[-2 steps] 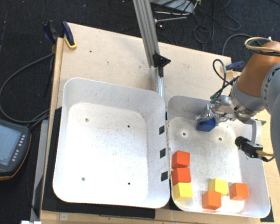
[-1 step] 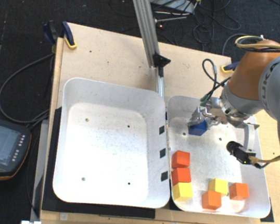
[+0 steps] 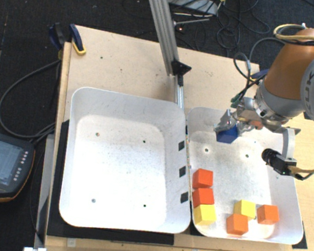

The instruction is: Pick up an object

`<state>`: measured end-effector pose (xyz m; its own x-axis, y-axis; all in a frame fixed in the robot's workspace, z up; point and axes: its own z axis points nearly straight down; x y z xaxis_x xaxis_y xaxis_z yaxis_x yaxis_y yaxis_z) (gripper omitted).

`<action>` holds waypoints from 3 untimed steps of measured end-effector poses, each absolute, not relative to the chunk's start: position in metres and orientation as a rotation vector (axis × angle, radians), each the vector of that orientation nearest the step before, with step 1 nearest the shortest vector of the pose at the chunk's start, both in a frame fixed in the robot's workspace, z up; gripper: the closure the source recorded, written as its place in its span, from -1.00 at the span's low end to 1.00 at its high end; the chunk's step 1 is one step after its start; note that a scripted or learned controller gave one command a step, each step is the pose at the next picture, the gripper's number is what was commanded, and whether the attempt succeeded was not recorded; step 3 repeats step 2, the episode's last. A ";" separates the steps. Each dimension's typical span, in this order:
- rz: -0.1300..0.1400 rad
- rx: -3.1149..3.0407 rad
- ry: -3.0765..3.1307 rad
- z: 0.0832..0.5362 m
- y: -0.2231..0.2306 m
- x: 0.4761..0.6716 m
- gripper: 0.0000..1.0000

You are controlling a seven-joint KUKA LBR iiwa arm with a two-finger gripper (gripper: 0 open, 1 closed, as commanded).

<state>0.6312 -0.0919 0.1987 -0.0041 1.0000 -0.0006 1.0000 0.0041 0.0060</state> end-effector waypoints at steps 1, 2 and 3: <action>0.000 2.215 2.236 0.195 0.030 0.571 1.00; 0.004 2.214 2.228 0.218 0.061 0.595 1.00; 0.004 2.214 2.228 0.218 0.061 0.595 1.00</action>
